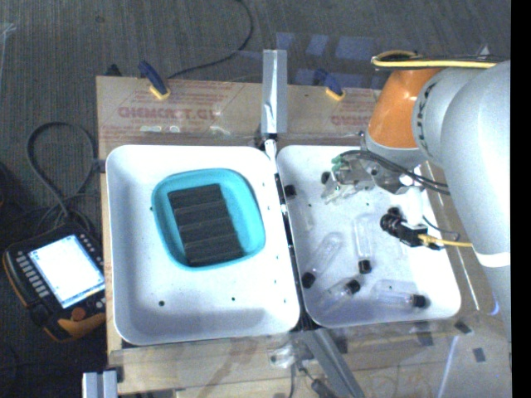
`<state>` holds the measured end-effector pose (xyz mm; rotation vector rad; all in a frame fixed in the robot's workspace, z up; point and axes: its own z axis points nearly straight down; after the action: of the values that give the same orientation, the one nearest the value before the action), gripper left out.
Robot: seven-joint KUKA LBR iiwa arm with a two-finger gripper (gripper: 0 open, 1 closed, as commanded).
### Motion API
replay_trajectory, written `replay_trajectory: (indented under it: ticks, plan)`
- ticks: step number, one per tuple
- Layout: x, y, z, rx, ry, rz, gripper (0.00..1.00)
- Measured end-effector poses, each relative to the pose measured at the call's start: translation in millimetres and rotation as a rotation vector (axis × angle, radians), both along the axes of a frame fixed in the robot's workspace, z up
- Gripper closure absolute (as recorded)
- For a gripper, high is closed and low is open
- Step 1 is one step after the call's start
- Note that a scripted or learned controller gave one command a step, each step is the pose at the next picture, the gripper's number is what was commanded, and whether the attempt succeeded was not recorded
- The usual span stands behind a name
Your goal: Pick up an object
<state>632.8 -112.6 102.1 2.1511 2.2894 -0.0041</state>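
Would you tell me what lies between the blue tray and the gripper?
In the camera view, the bins' adjoining rims lie between the blue tray and the gripper.

You've got several clear plastic tubes w/ black caps (362, 244) lying flat, scattered in the right white bin (448, 301).

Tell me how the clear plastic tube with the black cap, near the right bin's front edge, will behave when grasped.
The clear plastic tube with the black cap lies on its side, so it will probably roll if nudged. It looks see-through and hollow, so likely light. Its smooth wall may slip between the fingers of the gripper.
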Motion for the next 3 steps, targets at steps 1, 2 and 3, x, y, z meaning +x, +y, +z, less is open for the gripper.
replay_trajectory:
  ticks: [1,2,3]
  plan:
    - [0,0,0,0.000,0.000,0.000,0.00]
    - [-55,9,-11,-0.008,-0.018,-0.003,0.00]
    - [-54,11,-1,-0.005,-0.019,-0.002,1.00]
